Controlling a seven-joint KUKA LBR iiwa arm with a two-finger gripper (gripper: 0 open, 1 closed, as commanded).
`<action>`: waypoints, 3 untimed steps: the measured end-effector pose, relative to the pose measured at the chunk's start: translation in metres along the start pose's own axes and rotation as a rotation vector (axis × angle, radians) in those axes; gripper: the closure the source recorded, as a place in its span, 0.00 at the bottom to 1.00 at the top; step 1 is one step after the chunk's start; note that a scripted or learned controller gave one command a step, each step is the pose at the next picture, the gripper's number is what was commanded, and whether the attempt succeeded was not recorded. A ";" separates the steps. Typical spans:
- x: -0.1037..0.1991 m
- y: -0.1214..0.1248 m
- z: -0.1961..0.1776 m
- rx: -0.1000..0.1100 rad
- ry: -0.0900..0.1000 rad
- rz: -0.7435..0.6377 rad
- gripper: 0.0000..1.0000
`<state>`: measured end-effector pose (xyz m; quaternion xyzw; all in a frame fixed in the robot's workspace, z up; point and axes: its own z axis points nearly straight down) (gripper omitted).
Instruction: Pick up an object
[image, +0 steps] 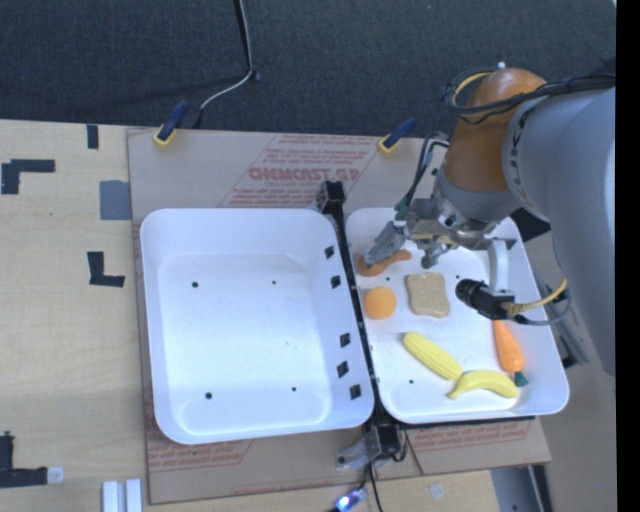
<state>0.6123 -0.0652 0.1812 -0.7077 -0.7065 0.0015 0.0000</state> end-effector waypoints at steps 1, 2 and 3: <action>-0.071 -0.089 -0.053 0.000 -0.001 0.007 0.00; -0.074 -0.134 0.059 0.015 0.006 0.002 0.00; -0.034 -0.101 0.100 0.003 0.002 -0.004 0.00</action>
